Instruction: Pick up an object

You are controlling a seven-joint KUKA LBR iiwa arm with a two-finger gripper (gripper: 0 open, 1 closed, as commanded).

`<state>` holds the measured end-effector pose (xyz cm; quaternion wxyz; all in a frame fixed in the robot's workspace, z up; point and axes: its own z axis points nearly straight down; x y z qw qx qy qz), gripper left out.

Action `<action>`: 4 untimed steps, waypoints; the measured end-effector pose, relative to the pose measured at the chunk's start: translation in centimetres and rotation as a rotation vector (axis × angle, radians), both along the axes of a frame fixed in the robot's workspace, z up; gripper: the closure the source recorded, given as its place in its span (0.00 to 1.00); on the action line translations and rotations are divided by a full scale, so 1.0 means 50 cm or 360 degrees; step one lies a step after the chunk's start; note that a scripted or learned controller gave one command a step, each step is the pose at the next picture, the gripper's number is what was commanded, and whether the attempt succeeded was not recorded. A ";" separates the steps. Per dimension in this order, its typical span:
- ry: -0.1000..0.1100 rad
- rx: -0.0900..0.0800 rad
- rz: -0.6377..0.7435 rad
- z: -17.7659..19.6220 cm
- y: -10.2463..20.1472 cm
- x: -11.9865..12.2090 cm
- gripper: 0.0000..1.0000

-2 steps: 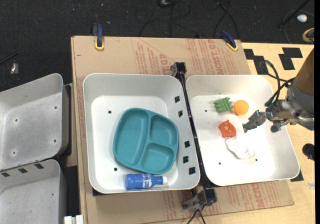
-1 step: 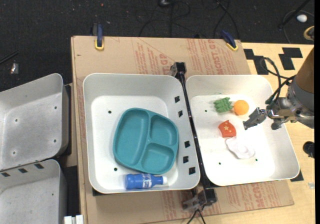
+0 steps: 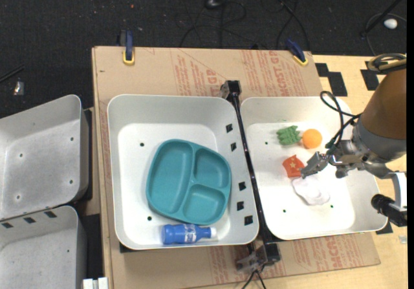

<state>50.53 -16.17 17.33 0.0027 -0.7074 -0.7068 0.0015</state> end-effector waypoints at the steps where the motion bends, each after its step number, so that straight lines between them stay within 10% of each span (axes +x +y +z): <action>1: 0.0001 0.0001 0.0000 -0.126 0.012 0.001 0.00; 2: -0.0012 -0.0004 -0.0001 -0.161 0.012 0.002 0.00; 3: -0.0036 -0.0014 -0.0003 -0.129 0.009 0.011 1.00; 4: -0.0019 -0.0006 0.0007 -0.023 0.022 0.031 1.00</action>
